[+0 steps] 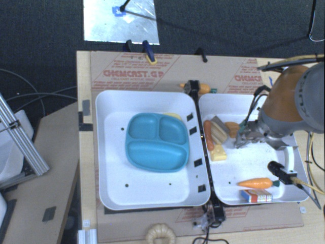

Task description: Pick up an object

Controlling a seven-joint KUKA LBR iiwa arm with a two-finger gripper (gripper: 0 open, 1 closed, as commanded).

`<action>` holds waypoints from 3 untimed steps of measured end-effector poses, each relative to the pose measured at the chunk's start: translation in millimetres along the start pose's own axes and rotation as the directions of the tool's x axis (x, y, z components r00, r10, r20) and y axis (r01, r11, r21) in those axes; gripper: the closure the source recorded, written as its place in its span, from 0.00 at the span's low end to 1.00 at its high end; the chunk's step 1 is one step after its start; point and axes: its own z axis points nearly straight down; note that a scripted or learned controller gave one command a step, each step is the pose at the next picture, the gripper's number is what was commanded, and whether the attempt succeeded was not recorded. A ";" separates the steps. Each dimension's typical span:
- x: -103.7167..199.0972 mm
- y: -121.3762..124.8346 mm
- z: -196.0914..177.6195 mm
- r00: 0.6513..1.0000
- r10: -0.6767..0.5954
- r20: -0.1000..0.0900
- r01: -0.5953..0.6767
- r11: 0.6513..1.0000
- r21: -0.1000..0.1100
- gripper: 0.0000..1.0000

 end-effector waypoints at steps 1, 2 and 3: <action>1.4 -3.5 -44.7 1.000 -0.003 0.001 0.003 1.000 -0.003 1.00; -1.7 -9.3 -92.1 1.000 -0.001 0.001 0.001 1.000 -0.004 1.00; -1.8 -7.8 -131.7 1.000 -0.003 0.001 0.003 1.000 -0.003 1.00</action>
